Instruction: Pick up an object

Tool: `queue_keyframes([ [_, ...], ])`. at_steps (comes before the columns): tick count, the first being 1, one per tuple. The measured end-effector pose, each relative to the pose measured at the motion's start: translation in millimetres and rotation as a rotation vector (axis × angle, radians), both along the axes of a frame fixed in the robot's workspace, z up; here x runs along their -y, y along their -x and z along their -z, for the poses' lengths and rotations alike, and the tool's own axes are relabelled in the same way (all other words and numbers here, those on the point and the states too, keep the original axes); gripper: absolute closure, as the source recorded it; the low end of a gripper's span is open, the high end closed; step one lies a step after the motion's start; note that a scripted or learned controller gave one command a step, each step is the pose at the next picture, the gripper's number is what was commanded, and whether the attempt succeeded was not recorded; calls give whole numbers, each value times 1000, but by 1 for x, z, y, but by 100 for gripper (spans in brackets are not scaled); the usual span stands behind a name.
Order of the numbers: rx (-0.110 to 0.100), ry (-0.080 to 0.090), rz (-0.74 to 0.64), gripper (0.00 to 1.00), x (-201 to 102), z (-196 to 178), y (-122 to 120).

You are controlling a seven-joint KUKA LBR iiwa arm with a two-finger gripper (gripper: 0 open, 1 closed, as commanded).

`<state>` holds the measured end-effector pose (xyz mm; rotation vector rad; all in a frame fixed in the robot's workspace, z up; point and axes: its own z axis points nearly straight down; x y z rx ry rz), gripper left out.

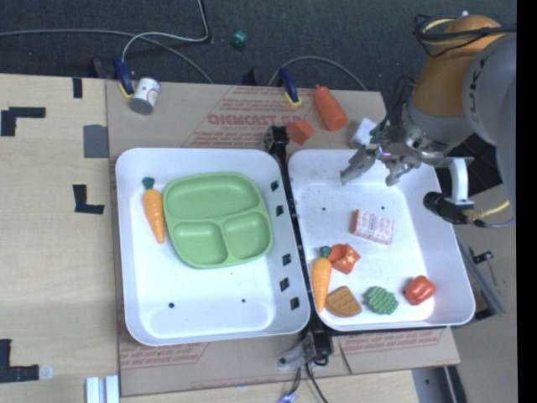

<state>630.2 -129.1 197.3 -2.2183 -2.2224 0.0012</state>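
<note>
My gripper (374,171) hangs open over the far part of the right bin (436,225), with nothing between its fingers. Below it in that bin lie a pink patterned packet (372,226), a red pepper piece (344,258), a carrot (320,282), a brown bread-like piece (342,301), a green broccoli-like piece (381,300) and a red tomato-like piece (419,290). The packet lies a short way nearer the camera than the fingertips. The left bin (134,292) holds a green divided plate (218,218) and a second carrot (153,211) beside it.
On the cardboard behind the bins lie an orange carrot-like toy (330,107), a small orange piece (299,130) and a white can (144,94). Blue clips (290,91) hold the cardboard. Cables run across the dark floor at the back.
</note>
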Motion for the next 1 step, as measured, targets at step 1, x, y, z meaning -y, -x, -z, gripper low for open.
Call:
queue_keyframes([
  [1, -3, 1, 1, 0, 17, 62, 27],
])
